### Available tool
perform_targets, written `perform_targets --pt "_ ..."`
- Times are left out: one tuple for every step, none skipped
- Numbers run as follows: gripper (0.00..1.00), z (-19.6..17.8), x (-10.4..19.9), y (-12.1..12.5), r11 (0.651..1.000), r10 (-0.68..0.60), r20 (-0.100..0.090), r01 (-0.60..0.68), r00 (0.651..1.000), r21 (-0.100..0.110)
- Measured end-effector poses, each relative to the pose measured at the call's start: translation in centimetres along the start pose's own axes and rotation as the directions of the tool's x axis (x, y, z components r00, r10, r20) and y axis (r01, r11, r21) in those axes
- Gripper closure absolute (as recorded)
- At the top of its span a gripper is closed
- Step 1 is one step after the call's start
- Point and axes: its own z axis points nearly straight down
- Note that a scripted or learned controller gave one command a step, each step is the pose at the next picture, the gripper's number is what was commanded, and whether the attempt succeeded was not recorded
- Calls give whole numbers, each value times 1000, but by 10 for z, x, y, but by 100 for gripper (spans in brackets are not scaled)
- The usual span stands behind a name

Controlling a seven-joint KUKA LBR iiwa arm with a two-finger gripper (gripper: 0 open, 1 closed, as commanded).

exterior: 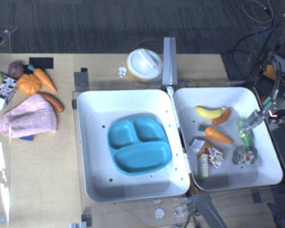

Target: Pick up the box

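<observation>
The box (213,156), small with a brown and white pattern, lies in the lower middle of the right bin (267,176). A narrow striped pack (203,166) leans against its left side. My gripper (254,119) reaches in over the right bin's right edge, just above a green bottle (245,132). It is well to the right of the box and a little behind it, with nothing visibly in its hold.
The right bin also holds a banana (208,112), a sausage (222,116), a carrot (218,135) and a grey patterned object (245,157). A blue divided tray (139,144) sits in the left bin (93,137). Toy food and a pink cloth (28,119) lie on the bench at left.
</observation>
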Motion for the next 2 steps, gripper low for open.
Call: perform_targets --pt "0 164 -11 37 978 208 0 -208 978 4" --pt "0 192 21 4 969 245 1 -245 969 -14"
